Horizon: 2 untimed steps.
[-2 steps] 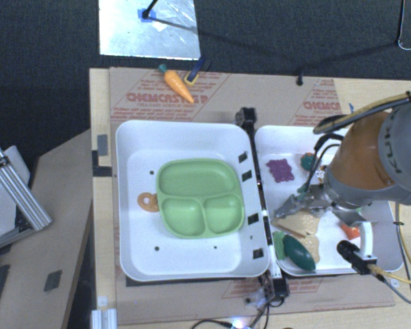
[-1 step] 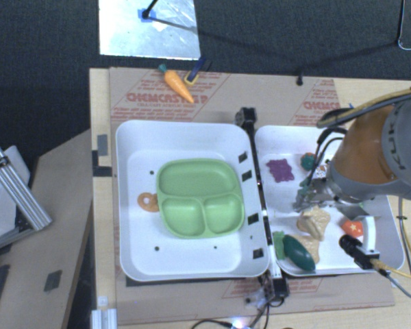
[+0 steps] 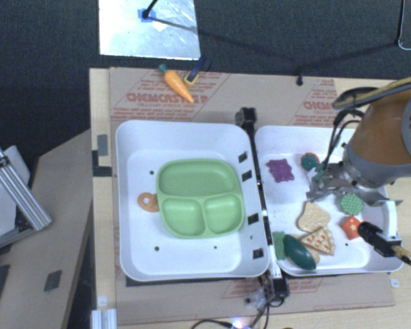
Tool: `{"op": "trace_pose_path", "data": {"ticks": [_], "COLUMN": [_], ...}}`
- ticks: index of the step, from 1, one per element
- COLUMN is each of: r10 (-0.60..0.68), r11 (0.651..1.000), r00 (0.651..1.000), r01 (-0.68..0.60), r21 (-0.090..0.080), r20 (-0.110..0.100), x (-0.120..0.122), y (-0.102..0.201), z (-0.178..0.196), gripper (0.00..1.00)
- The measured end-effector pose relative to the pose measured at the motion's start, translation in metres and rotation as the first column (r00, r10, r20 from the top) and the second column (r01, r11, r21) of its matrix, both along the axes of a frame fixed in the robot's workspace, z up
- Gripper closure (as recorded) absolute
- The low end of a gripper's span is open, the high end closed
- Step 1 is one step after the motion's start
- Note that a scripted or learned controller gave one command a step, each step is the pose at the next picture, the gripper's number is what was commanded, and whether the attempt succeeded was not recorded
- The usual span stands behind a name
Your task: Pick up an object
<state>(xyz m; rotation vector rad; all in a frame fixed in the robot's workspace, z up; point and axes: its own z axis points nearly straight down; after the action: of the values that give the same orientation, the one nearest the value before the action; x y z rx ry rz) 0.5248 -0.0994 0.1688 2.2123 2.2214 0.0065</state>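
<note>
Two white bins on the bench. Left bin [image 3: 133,204]: green tray [image 3: 198,197], small pretzel [image 3: 148,202] just left of it. Right bin [image 3: 288,204]: purple grapes [image 3: 281,170], bread slice [image 3: 313,218], pizza slice [image 3: 320,241], dark green vegetable [image 3: 298,252], green waffle [image 3: 351,203], red piece [image 3: 350,226]. Gripper [image 3: 322,187] low over the right bin, above the bread slice. Carrot [image 3: 178,86] on the bench beyond the bins.
</note>
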Motion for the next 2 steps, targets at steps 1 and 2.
{"op": "trace_pose_path", "data": {"ticks": [1,2], "r10": [0.000,0.005], "r11": [1.000,1.000], "r00": [1.000,1.000], "r01": [0.000,-0.005], "r21": [0.000,0.002], "r20": [0.000,-0.004], "x": [0.002,0.006], "y": [0.000,0.043], "z": [0.054,0.055], "gripper": [1.00,1.00]}}
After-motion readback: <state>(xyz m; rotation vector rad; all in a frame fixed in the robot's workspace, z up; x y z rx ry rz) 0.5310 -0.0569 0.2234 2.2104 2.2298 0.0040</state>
